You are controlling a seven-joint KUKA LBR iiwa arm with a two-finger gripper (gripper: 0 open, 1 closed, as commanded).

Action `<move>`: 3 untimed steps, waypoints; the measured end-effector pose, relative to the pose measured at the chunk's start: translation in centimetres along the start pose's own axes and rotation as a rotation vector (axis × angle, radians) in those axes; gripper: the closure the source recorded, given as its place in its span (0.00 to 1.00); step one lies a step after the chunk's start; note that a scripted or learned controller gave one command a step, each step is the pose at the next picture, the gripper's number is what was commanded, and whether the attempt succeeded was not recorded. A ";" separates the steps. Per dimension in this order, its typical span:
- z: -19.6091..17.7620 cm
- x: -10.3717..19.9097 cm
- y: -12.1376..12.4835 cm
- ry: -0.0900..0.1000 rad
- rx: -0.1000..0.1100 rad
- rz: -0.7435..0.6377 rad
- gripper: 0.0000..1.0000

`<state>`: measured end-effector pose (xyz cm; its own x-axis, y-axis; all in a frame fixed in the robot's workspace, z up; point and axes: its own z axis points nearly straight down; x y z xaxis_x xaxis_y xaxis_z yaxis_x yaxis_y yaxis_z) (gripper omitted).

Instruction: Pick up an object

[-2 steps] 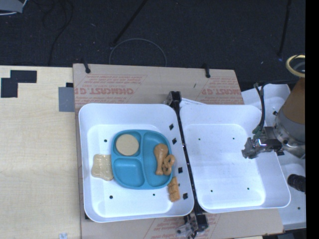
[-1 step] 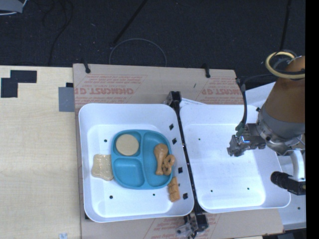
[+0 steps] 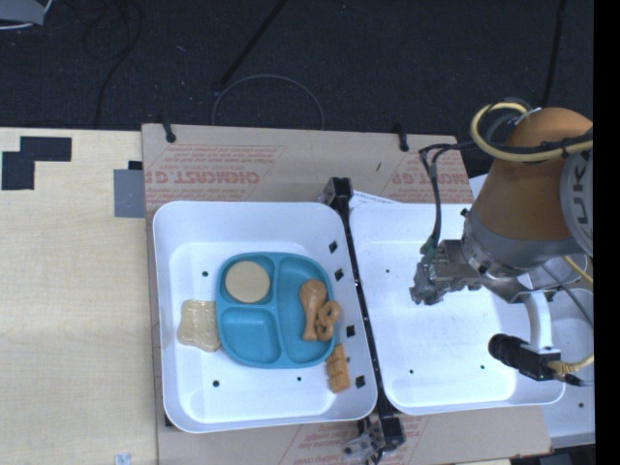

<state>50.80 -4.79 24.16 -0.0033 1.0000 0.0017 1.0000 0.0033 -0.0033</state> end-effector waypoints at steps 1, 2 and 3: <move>1.5 5.1 1.2 0.000 0.002 0.000 1.00; 2.2 10.4 2.2 0.000 0.001 -0.001 1.00; 2.8 15.3 4.7 -0.001 0.000 -0.001 1.00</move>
